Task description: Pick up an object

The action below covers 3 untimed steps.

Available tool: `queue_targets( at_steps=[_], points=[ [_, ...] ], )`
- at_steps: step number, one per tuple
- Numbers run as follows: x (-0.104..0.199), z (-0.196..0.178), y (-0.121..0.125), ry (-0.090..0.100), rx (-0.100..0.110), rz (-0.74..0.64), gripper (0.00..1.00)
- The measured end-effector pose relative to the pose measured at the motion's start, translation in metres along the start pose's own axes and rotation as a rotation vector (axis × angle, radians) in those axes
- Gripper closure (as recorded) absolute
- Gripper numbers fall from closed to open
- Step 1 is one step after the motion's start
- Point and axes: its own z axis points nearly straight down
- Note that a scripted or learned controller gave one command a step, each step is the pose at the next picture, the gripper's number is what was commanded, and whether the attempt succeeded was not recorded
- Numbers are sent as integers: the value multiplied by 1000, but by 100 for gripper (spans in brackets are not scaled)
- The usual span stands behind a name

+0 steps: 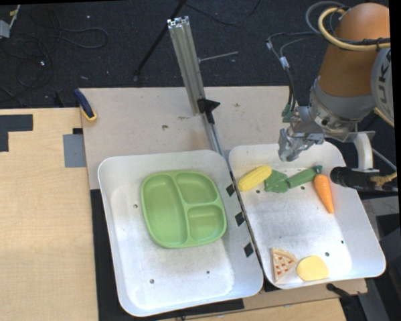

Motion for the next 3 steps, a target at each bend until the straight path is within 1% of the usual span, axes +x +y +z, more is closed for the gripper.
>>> queue_targets(
  at_steps=[1, 2, 3],
  points=[
    [42, 22, 6, 0, 4, 1, 100],
    [98, 27, 20, 0, 0, 0, 100],
    [142, 51, 30, -1, 3, 1, 100]
  ],
)
